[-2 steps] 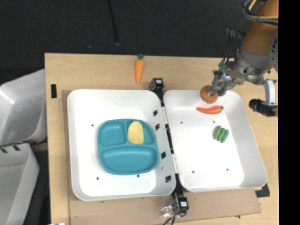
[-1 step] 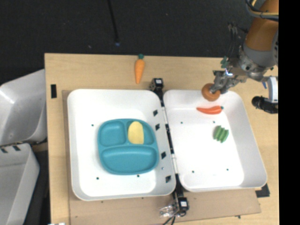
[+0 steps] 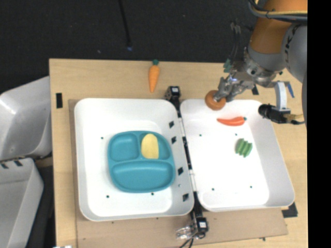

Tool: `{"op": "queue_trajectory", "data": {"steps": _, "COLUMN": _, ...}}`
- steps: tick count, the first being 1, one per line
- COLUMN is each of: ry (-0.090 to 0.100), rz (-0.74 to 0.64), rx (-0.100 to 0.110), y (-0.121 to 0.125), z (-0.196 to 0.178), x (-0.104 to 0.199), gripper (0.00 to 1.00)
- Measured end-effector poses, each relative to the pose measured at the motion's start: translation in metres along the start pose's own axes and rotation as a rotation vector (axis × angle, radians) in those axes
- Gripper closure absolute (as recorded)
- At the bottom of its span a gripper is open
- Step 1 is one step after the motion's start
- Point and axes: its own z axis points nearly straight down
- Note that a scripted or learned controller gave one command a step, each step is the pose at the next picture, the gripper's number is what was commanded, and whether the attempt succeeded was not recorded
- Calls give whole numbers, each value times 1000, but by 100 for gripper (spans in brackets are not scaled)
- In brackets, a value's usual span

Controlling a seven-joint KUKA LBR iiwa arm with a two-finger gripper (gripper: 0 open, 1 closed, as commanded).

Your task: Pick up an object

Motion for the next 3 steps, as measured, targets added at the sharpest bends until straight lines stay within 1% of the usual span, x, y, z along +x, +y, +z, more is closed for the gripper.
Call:
{"op": "queue_trajectory", "data": {"steps": 1, "ry": -1, "rz": 2, "rx": 1, "y": 5, "z": 10, "x": 48, "gripper": 100}}
{"op": "queue_trajectory", "data": {"steps": 2, "ry": 0, "rz": 0, "rx": -1, "y": 10, "z": 0, "x": 100, "gripper": 100}}
{"op": "queue_trajectory", "data": {"steps": 3, "ry": -1, "rz": 1, "rx": 1, "y": 10, "z": -8, "x": 153, "gripper": 100}}
